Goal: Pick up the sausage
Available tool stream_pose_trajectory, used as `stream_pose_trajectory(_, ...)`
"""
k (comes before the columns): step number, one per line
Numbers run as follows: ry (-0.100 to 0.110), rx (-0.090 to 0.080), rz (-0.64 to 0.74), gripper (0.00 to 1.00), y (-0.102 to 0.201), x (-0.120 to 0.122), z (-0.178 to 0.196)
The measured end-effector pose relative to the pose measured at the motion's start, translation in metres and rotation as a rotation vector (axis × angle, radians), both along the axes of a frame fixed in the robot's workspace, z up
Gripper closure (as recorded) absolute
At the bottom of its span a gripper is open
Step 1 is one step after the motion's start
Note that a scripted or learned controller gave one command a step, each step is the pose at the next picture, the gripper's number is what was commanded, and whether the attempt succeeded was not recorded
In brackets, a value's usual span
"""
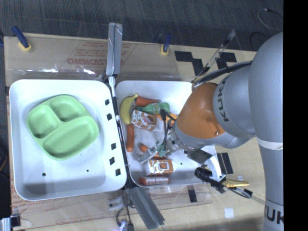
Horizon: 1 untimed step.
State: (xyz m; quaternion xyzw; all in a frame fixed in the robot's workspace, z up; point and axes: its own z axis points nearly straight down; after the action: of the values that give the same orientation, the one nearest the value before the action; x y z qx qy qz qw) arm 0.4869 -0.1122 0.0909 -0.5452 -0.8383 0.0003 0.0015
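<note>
1. Altogether, the counter carries two white bins: a left bin holding one green sectioned plate, and a right bin holding a jumble of play food.
2. In the right bin I count one yellow banana, one carrot, one small carton, one orange-labelled box, one reddish bar and one sausage.
3. The grey arm reaches in from the right, its orange band bent low over the right bin.
4. The pincer hangs among the items near the bin's middle; its tip is lost against the clutter, so I cannot tell how far apart it stands or whether it has hold of anything.
5. The sausage is a slim orange-red rod lying lengthwise, left of the pincer and apart from it, close beside the bin's left wall, just below the banana.
</note>
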Motion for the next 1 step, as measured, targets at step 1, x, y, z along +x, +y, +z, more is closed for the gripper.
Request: stream_pose_trajectory(1,-0.003,-0.001,-0.163,0.0,-0.0207,-0.0054,0.0006)
